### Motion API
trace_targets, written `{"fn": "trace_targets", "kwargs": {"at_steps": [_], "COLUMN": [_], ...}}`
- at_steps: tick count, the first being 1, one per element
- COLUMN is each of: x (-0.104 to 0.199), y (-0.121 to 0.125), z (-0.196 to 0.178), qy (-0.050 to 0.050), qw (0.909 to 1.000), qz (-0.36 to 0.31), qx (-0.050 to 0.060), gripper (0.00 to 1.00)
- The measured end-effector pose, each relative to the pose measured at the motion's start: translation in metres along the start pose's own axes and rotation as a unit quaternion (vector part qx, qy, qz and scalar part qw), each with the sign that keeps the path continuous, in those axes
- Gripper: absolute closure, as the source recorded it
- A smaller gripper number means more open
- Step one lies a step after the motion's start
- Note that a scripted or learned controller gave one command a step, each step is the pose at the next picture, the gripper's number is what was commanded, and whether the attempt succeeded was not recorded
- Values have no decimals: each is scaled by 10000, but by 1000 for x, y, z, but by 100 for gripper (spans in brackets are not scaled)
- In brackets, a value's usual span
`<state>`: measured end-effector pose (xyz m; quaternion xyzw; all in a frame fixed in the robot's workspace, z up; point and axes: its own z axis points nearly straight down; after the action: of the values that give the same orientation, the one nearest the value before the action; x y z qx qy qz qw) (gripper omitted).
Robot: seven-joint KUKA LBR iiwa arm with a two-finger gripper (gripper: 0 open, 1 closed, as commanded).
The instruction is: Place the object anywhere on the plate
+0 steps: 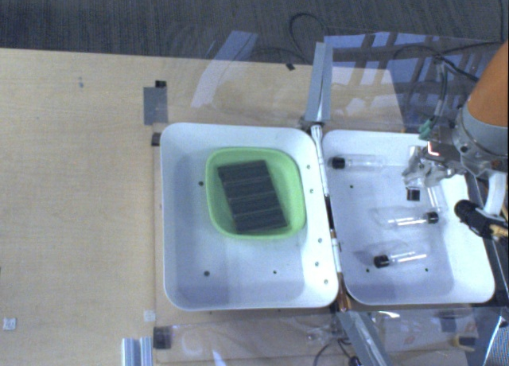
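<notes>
Right bin [469,289]: tube [415,219] seemingly below hand [414,184]

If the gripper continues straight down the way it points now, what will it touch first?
Probably the small clear plastic tube with a black cap lying just below the gripper on the right white bin; depth is unclear, so it may meet the bare floor instead.

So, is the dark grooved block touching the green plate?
Touching. The camera view shows the dark grooved block lying flat inside the green plate, resting on its bottom, with green rim visible around it.
</notes>
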<state>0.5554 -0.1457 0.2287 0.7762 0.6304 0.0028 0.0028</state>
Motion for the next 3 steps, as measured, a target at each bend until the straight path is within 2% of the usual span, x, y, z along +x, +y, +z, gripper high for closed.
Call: {"fn": "trace_targets", "kwargs": {"at_steps": [1,2,3], "x": [0,-31,-47], "y": [0,-21,-57], "z": [0,-64,-102], "qy": [0,-10,-14], "qw": [10000,9951,9911], "qz": [0,990,1330], "qx": [-1,-15,-19], "gripper": [0,0,0]}}
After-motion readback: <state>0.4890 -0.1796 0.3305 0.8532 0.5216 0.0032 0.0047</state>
